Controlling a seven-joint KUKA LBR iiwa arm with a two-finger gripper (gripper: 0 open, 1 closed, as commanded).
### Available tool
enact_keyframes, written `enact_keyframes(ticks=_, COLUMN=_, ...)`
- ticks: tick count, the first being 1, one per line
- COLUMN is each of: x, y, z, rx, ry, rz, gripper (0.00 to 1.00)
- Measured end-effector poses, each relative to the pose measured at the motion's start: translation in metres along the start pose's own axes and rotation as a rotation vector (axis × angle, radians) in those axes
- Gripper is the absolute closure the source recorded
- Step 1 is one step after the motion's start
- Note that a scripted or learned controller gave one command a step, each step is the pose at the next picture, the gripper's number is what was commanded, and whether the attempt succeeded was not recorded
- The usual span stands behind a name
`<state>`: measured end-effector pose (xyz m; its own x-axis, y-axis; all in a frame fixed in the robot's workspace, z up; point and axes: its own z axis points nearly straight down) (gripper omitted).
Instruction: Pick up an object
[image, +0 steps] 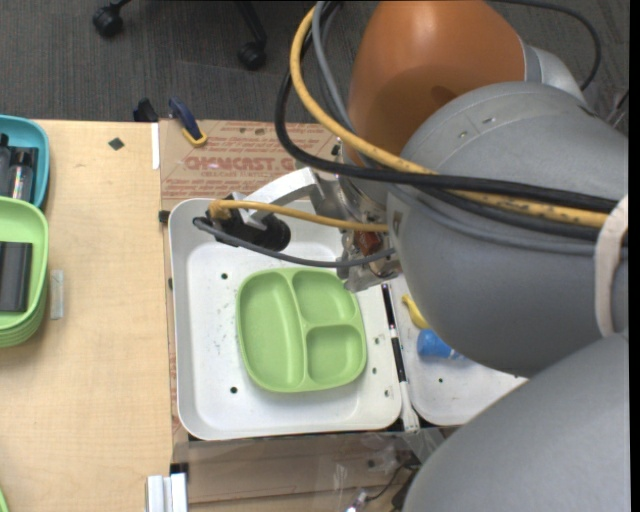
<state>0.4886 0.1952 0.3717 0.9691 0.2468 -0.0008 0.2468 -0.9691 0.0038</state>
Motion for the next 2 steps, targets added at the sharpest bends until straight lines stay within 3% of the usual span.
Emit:
enact_keyframes(ticks=1, x=-0.001, y=-0.030, z=-0.073, rx=0.007, ry=0.004, rz=0.059, gripper=1.00)
enact_keyframes(ticks=2, x=-0.002, y=-0.033, z=0.039, rx=-0.001, ry=-0.002, rz=0.055, gripper=1.00)
